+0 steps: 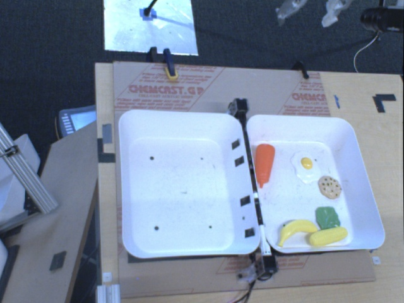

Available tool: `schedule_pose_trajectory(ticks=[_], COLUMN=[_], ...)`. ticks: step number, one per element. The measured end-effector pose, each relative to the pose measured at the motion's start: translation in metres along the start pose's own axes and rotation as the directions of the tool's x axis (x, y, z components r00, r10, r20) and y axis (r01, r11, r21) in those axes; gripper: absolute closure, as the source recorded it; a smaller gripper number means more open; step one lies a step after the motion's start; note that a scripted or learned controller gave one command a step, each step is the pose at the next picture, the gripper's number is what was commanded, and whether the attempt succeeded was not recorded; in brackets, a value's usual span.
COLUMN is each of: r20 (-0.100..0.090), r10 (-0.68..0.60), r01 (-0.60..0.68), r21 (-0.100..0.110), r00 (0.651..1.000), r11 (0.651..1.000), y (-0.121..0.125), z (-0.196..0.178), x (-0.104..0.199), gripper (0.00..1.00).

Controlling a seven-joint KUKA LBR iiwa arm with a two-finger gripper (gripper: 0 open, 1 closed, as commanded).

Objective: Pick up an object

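From above, the two-finger gripper (314,5) hangs high over the far edge of the bench, its fingers spread apart and holding nothing. In the right white bin (360,169) lies a long orange plastic toy carrot (264,163) near the middle wall. It looks light, hard and smooth. Pinching across its thick top end seems best.
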State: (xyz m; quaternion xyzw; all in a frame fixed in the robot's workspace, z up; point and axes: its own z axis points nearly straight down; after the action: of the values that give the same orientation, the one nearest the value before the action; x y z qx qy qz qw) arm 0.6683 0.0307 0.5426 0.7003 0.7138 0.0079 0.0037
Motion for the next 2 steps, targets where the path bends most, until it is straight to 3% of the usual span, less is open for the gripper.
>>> schedule_pose_trajectory(ticks=[1,2], r20=[0.007,0.007], r10=[0.012,0.019], r01=[-0.012,-0.019], r21=[0.009,0.014], r00=[1.0,1.0], r11=[1.0,1.0], y=[0.0,0.0], z=[-0.005,0.008], x=[-0.011,-0.021], gripper=[1.0,1.0])
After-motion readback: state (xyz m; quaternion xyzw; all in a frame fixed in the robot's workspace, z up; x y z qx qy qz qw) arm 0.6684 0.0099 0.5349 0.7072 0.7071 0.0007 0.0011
